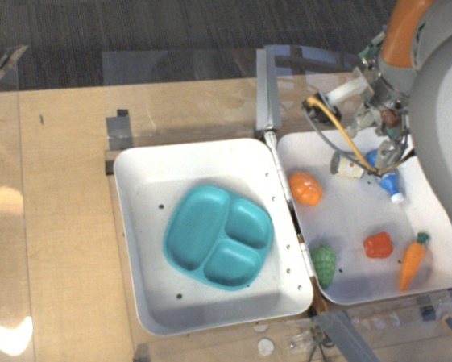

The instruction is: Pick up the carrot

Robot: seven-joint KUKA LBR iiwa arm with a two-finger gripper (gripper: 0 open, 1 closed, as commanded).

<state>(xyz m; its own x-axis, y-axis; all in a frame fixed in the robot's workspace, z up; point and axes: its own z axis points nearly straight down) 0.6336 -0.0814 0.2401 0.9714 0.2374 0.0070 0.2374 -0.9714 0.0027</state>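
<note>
- The carrot (pixel 411 263) lies in the right bin (pixel 353 287), close to its near right corner, orange body tilted with the green top pointing toward the right wall.
- Just beside it, toward the bin's middle, sits a red pepper (pixel 378 245); the two look apart, not touching.
- A green leafy vegetable (pixel 325 264) rests against the right bin's left wall near the front, and an orange fruit (pixel 306 188) lies by the same wall farther back.
- The gripper (pixel 387 167) hangs over the far right part of the right bin, well apart from the carrot; a blue and white part shows at its lower end, and I cannot tell whether the fingers are spread or pressed together.
- A yellow cable (pixel 344 134) loops out beside the wrist.
- The left bin (pixel 141 251) carries a teal divided plate (pixel 218 235) near its centre.
</note>
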